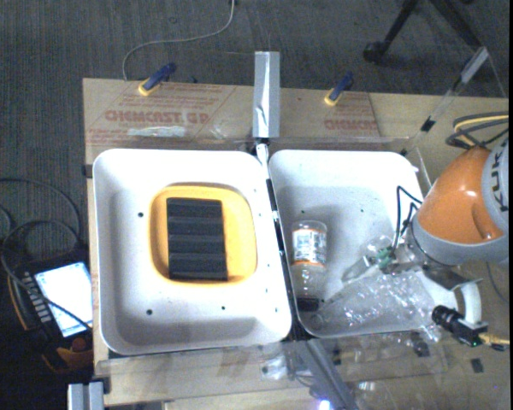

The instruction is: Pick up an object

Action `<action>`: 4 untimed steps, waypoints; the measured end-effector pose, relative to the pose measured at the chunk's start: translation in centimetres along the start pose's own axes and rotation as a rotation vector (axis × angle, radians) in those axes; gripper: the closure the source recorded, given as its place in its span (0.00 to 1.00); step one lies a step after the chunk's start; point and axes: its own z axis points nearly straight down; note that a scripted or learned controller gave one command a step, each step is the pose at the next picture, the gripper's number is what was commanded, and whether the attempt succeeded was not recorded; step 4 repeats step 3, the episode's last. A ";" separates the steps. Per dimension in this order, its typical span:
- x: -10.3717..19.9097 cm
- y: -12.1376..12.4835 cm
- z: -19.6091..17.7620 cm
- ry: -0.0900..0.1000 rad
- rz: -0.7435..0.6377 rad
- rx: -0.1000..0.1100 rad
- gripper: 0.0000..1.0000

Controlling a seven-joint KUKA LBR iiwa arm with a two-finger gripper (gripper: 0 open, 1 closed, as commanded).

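In the right bin [342, 171] a small clear bottle [308, 248] with a white label and an orange bottom lies near the left wall. A crumpled clear plastic wrapper [378, 299] spreads across the bin's front right corner. In the left bin [120, 186] rests a yellow tray-like piece [244, 229] holding a black ridged block [197, 239]. The arm's orange band [457, 199] hangs over the right bin's right edge. My gripper [392, 259] sits low beneath it, just above the wrapper's upper edge and to the right of the bottle.
A grey upright bar [266, 92] stands behind the gap between the bins. Two blue-and-yellow clamps [156, 78] [339, 88] hold the board at the back. A tablet [61, 293] and cables lie on the floor at left.
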 end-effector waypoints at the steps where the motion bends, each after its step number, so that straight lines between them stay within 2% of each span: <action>1: -2.5 4.6 0.2 0.004 0.147 0.004 0.00; 2: -2.4 4.7 -0.7 0.006 0.145 0.004 1.00; 3: 1.1 10.2 -7.7 0.004 0.174 0.016 1.00; 4: 1.1 10.2 -7.7 0.004 0.174 0.016 1.00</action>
